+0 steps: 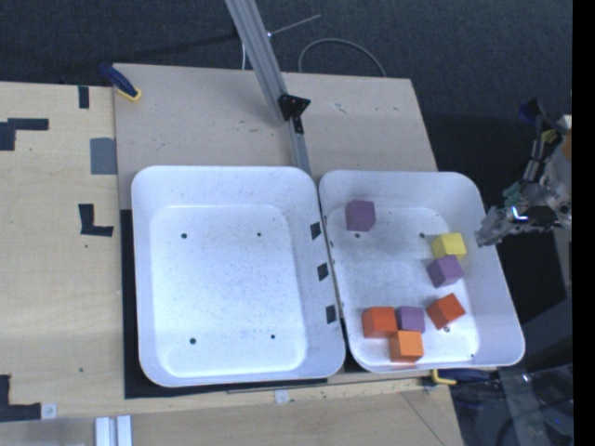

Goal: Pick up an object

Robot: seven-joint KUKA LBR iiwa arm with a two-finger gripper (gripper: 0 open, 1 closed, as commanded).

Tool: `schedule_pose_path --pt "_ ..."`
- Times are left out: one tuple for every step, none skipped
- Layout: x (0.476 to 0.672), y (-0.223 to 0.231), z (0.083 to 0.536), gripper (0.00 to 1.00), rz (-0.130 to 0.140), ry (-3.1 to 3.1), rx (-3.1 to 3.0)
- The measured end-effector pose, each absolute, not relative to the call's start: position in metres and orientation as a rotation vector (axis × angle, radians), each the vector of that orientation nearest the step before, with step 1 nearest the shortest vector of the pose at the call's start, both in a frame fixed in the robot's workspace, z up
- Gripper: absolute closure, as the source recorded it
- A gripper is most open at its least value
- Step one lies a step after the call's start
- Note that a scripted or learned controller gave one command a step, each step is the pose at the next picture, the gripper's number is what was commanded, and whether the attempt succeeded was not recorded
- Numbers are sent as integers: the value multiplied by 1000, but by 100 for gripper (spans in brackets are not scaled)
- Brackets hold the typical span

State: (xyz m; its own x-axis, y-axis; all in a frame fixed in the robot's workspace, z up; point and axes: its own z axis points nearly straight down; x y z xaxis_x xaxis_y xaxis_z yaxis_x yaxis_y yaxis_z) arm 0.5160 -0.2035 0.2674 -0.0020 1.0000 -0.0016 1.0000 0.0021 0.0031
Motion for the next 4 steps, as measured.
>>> schedule_pose_path --pt "526 -144 259 100 1 2230 2215" --pt "545 -100 261 100 1 2230 2215" --pt "552 -45 249 100 -2 2231 2216" --pt "571 3 254 100 1 2230 2214"
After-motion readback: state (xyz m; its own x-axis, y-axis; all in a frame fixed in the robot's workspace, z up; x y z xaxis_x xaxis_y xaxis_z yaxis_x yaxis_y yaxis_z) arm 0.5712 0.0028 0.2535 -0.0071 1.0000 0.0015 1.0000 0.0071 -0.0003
